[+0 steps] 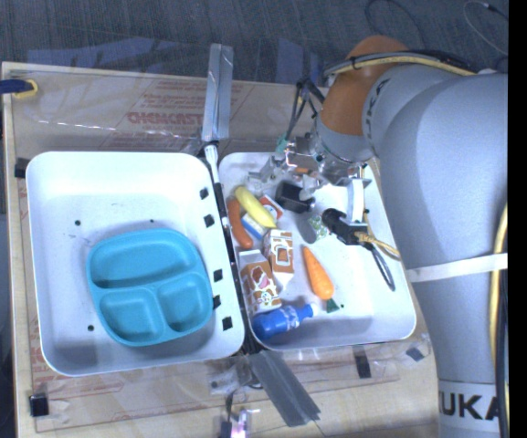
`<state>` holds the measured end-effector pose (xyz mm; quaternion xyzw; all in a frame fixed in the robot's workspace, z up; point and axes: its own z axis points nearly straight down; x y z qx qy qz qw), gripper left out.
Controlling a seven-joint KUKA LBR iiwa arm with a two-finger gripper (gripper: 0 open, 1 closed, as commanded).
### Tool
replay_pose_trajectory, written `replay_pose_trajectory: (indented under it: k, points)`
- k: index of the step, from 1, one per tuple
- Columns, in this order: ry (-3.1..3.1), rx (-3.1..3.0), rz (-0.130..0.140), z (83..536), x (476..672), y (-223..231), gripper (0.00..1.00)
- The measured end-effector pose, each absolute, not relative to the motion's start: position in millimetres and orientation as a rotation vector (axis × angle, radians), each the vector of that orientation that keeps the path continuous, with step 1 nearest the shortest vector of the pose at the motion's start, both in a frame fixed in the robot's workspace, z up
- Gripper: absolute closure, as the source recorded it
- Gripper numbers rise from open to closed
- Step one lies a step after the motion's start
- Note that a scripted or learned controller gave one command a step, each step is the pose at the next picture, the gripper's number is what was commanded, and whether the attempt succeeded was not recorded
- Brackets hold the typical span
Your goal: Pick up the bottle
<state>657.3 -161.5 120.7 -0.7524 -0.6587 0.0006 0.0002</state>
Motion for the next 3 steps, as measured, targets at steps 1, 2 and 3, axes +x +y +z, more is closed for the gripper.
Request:
replay_pose_trajectory:
  k: [1, 2, 3]
  points:
    - [-1.488, -2.763, 0.003, 162, 651.0, -118, 0.0]
    - [-0.77, -3.041, 0.009, 191, 656.2, -58, 0.0]
    - [-1.111, -2.935, 0.005, 366, 631.9, -12, 0.0]
